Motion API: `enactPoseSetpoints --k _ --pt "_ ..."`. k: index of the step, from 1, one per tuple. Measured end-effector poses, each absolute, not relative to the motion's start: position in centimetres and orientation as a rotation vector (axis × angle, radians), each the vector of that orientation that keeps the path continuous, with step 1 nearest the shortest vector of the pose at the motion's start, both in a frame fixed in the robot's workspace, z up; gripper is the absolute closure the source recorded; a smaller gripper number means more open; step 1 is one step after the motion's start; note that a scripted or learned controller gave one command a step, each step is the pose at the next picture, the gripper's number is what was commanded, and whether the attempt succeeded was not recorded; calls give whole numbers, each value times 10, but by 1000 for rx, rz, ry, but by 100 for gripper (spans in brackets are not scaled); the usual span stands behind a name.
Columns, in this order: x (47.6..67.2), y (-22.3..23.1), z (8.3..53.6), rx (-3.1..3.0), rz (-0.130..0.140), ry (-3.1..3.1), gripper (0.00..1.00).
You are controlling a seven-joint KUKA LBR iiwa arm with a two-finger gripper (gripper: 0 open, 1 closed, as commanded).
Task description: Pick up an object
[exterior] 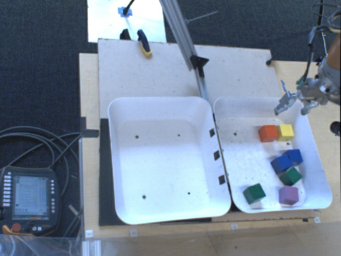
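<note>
Several small blocks lie in the right bin (234, 143): an orange block (268, 133) touching a yellow block (286, 132), a blue block (286, 160), a dark green block (291, 176) just below it, another green block (254, 193) near the front, and a purple block (288, 195). My gripper (294, 106) hangs over the bin's far right corner, above and behind the orange and yellow blocks. Its fingers (281, 106) are spread open with nothing between them.
The left bin (160, 164) sits beside the right one, joined by a black-clipped divider. A slanted metal rod (181, 31) crosses the board behind the bins. A teach pendant (29, 199) with cables lies at the left on the dark floor.
</note>
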State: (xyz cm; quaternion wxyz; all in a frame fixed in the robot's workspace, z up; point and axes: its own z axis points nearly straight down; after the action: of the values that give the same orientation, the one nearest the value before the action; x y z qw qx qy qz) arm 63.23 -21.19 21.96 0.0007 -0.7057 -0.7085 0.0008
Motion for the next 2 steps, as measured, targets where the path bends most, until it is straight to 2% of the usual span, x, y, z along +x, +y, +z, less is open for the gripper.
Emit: enactPoseSetpoints --k 2 --pt "648 -220 109 -2216 0 -2229 0"
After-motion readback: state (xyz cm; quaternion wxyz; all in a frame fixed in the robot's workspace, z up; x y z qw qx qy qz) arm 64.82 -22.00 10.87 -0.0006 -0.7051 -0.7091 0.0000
